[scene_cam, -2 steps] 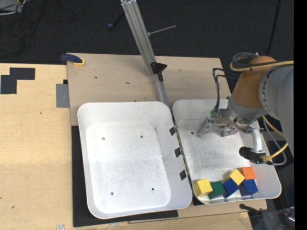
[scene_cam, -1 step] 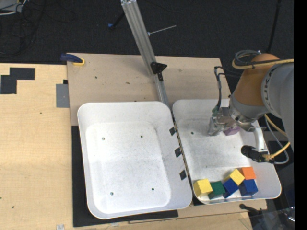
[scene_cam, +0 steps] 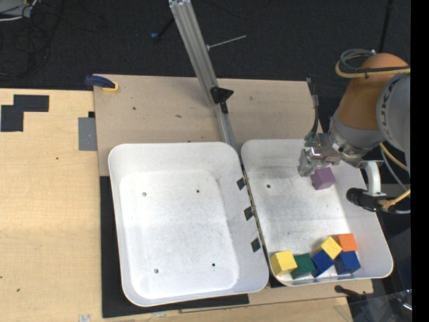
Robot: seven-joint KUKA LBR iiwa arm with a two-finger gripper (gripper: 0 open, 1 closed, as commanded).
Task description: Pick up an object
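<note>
gripper (scene_cam: 312,163) over the right bin (scene_cam: 288,200), upper part | can't tell its state from here | purple block (scene_cam: 324,178) right beside it, touching or held unclear | other blocks (scene_cam: 322,255) heaped in bin's near corner

The arm (scene_cam: 392,109) is a thick, rounded grey limb with a broad orange band (scene_cam: 367,99) wrapping the segment above the wrist. A loop of pale cable (scene_cam: 354,58) sits on top of the orange section, and further cables trail along its lower side. The hand (scene_cam: 312,161) is small, of silvery metal.
</note>
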